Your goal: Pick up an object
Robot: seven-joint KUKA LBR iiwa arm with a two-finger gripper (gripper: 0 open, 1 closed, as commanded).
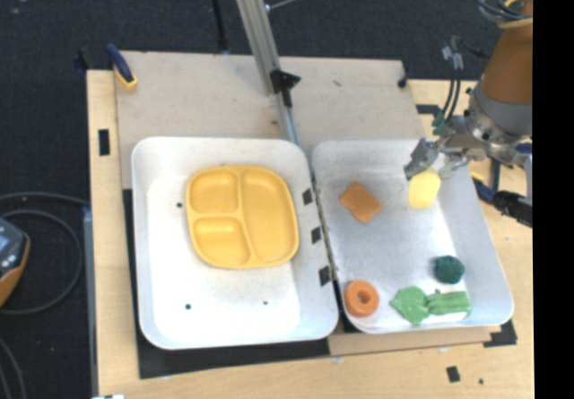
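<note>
You get even, fairly bright light from overhead on both bins, and their white floors read close to washed out, with little texture left. Shadows are short and soft: a faint one sits under the yellow piece just below the gripper, another beneath the tray far to the gripper's left. The dark floor around the bench swallows detail. The whole picture is slightly soft and grainy (small edges smear), and the arm's orange band looks blurred.

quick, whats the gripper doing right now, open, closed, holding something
Gripper: cannot be told; it sits right above the yellow object in the right bin.
</note>
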